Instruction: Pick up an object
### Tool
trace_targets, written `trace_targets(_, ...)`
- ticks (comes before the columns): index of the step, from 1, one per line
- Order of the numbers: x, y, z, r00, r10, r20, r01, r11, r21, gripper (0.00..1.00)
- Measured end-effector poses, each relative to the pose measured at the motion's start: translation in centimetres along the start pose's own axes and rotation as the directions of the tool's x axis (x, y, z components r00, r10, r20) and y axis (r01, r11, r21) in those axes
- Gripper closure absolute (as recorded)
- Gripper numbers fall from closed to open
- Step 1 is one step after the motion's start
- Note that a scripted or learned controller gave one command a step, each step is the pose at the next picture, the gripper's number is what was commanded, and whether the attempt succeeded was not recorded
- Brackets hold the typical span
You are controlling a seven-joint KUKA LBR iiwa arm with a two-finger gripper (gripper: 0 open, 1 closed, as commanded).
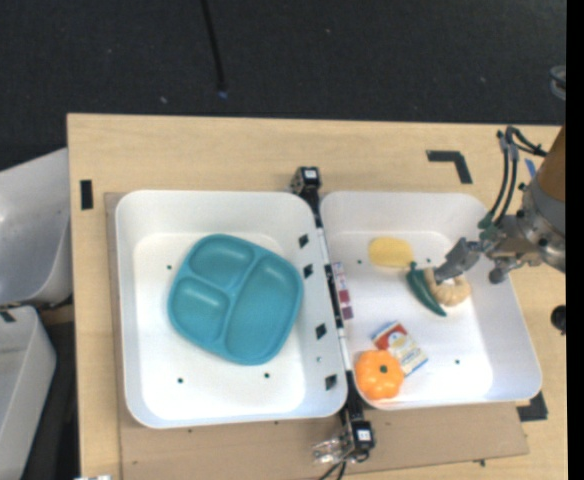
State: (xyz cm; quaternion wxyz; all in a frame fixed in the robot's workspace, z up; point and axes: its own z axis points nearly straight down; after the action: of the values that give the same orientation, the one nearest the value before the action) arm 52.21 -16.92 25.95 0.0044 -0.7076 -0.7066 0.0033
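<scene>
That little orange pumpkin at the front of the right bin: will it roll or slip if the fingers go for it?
The orange pumpkin looks round and smooth, so it may slip out of a pinch. It looks squat, so probably apt to slide more than roll. It sits by the right bin wall and touches the small packet, which may shift too.

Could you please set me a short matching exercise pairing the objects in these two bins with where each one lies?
Things:
1. blue divided plate
2. orange pumpkin
3. yellow lemon-like piece
4. green pepper-like piece

Places:
A. back of the right bin, near its middle
B. front left corner of the right bin
C. under the tip of the gripper
D. middle of the left bin

Pairs: 1-D, 2-B, 3-A, 4-C
</scene>
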Motion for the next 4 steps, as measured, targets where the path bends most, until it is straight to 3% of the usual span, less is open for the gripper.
trace_targets(1,0.0,0.2,-0.6,1.000,-0.003,0.003,0.003,1.000,-0.012,0.00)
trace_targets(4,-0.1,1.9,14.8,1.000,0.000,0.003,0.000,1.000,-0.009,0.00)
